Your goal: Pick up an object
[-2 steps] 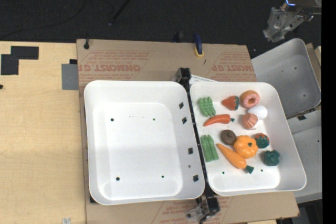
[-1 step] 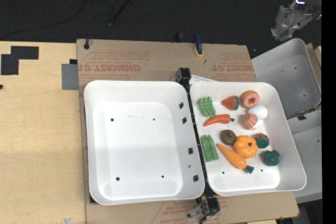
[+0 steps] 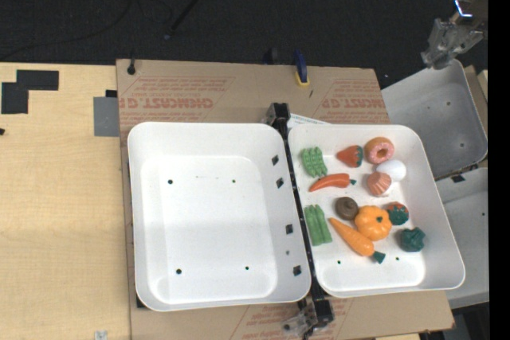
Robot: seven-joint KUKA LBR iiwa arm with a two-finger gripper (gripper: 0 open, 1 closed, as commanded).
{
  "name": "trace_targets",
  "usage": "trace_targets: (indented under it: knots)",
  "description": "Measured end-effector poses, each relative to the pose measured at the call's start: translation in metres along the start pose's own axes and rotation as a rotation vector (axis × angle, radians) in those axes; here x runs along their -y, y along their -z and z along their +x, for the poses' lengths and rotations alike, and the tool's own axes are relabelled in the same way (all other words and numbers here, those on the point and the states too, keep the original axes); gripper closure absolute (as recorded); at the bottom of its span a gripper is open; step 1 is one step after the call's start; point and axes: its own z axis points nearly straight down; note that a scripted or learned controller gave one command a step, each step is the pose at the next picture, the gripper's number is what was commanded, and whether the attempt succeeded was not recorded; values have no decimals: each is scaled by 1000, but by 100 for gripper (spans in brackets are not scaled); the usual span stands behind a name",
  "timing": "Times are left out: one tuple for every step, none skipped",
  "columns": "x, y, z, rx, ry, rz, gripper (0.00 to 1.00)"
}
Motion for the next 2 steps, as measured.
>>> trace_targets:
  knots:
    - [0,6,-7,0,1,-3,100]
    - [0,21,-13,0,1,-4,100]
